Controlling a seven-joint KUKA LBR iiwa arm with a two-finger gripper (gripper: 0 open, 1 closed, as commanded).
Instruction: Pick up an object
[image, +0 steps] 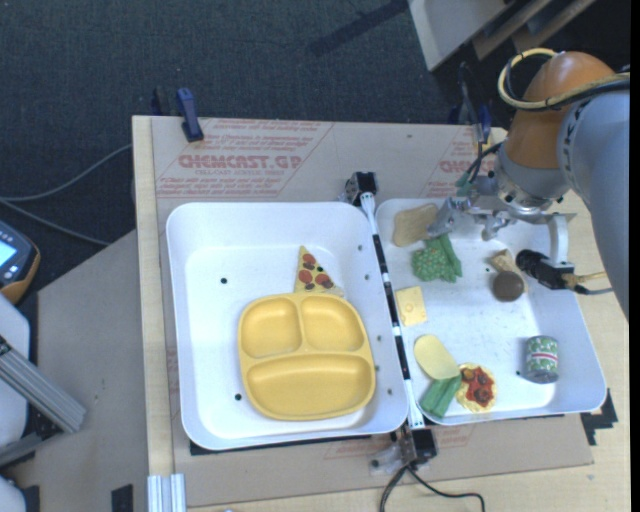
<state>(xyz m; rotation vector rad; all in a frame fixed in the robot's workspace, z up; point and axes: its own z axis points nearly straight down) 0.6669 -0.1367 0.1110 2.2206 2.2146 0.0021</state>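
Evidently short of a pick as yet, judging from the fixed overhead camera. Tool (447, 222) low over the far edge of the green leafy piece (437, 260), right at it or perhaps touching. Cannot tell whether apart, together or clamped on anything, so no claim of a hold. Green leafy piece flat on the floor of the right bin (590, 385), not raised, and taken here as the likely target. Left to do, by this reading: closing on it, then lifting it clear. Also in the right bin, all placed from the green leafy piece: a tan bread-like piece (412, 224) just beyond it toward the view's left, a yellow square (410, 304) just nearer the camera and slightly left, and a brown mushroom-like piece (506, 282) to its right, apart from it. Nearer the camera come a pale yellow oval (435, 355), a green stick (440, 395) and a red-and-yellow piece (477, 388) bunched close together. Well off to the right and nearer sits a green can (542, 358). Across the divider to the left of the green leafy piece, the left bin (200, 290): a pizza slice (314, 272) about level with it, and a yellow divided plate (300, 360) just nearer the camera than the slice, its compartments bare. Both bins side by side on the board-covered surface (250, 165).
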